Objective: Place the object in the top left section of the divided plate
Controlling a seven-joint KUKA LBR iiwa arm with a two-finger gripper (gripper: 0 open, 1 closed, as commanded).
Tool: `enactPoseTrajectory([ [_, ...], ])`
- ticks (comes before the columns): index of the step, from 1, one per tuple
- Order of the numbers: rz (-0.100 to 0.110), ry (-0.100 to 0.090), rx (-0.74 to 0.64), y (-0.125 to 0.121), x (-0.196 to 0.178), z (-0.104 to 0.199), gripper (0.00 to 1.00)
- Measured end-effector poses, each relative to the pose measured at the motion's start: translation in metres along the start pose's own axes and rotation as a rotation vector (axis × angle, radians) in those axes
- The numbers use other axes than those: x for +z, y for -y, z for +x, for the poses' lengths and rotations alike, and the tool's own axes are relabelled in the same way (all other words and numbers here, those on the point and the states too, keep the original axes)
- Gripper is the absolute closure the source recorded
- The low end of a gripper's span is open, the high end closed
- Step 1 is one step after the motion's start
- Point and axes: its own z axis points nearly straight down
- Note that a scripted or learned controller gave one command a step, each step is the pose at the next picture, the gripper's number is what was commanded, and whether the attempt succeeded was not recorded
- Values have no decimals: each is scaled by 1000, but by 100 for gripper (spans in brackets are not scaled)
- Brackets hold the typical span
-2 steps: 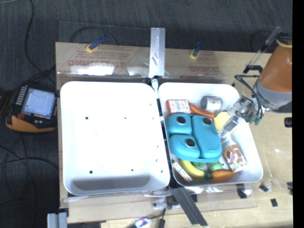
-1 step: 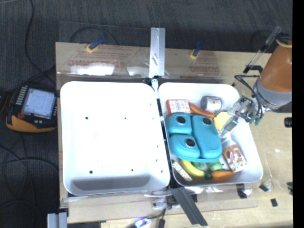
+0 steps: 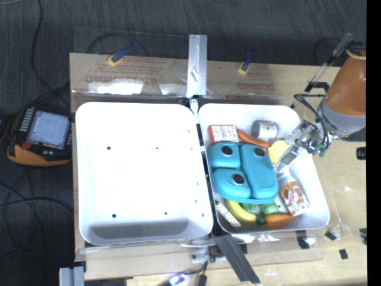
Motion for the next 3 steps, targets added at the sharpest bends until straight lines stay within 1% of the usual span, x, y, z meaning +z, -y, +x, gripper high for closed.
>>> enactPoseTrajectory([
  [1,-2,2,-58,-55,-1,-65,0],
  [2,-5,32,-139,-41,26,-41,0],
  [3,0,1,-154,-44,12,8,0],
])
